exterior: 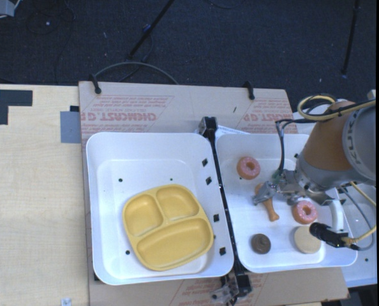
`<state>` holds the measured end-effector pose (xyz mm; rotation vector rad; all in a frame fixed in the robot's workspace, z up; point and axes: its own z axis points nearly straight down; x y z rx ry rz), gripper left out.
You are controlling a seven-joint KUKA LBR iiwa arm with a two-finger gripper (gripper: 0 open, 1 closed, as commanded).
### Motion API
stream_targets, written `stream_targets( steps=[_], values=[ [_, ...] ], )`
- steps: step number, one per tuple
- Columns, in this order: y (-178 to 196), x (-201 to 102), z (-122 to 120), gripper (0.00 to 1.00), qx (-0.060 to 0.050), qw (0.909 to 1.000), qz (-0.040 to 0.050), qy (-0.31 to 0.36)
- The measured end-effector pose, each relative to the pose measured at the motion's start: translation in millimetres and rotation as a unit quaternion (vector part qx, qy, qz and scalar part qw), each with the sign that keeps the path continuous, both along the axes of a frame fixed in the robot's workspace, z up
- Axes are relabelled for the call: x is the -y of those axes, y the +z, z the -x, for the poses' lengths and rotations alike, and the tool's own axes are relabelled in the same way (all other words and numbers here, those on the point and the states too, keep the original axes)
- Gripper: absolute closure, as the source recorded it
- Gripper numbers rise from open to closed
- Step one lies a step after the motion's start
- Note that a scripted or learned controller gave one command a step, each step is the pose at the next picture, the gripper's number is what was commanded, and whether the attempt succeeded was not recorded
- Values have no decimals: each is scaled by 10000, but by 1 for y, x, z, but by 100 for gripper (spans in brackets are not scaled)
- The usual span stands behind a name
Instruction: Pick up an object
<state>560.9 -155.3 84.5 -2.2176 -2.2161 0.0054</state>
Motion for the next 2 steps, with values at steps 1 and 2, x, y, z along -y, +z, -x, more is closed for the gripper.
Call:
stream_targets(
  steps=[1,2],
  values=[
    [9,1,-1,100,-9,10000,-8,-12],
    [55,-6,4,100,18,10000,4,16]
  ],
)
